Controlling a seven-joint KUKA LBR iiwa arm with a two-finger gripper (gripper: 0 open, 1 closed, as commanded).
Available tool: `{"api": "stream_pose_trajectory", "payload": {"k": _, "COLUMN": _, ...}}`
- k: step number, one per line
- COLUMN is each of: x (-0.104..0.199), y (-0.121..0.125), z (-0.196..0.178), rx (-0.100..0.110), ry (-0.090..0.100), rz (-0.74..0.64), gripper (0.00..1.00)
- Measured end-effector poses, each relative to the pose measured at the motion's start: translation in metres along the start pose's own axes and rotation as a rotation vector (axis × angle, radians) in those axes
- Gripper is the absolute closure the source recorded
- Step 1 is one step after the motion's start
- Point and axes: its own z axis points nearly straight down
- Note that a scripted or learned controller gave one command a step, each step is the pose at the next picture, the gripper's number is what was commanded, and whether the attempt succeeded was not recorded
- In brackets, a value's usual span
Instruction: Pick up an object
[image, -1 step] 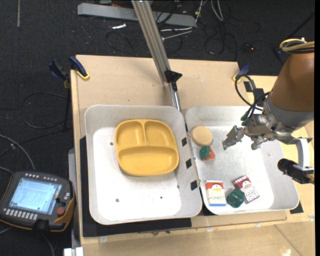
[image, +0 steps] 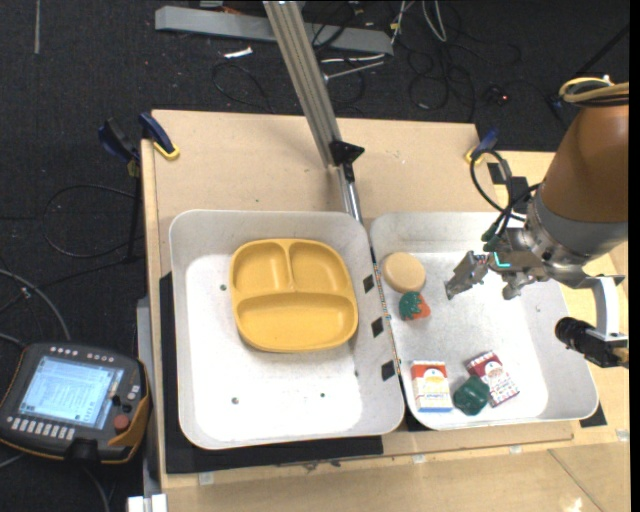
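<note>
claw spread over the right bin, nothing in it

the landmark here is the right bin, the white tray on the arm's side of the bench. the gripper hangs above its upper middle, its 2 fingers parted wide, with bare tray floor showing between them. it grasps nothing.

5 things lie in the right bin. a round tan object sits near its upper left corner, left of the gripper and apart from it. just below that, touching or almost touching it, is a small red and green object. along the bin's lower edge a red and white box lies flat at the left, a green object sits just beside it to the right, and a red patterned packet lies tilted against the green object's far side. all 3 are well apart from the gripper.

left of the right bin, edge to edge with it, is the left bin. a yellow divided plate with 3 compartments rests in its upper middle.

the grey arm with its orange band comes in over the right bin's upper right corner. far to the left of the bin, off the bench, a teach pendant with a lit screen lies on the dark floor.
</note>
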Motion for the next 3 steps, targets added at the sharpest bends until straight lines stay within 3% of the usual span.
{"api": "stream_pose_trajectory", "payload": {"k": 1, "x": -0.004, "y": 0.008, "z": 0.056, "rx": 0.005, "ry": 0.0, "rz": 0.002, "gripper": 0.0}}
{"api": "stream_pose_trajectory", "payload": {"k": 3, "x": -0.009, "y": 0.0, "z": 0.157, "rx": 0.006, "ry": 0.001, "rz": 0.002, "gripper": 0.0}}
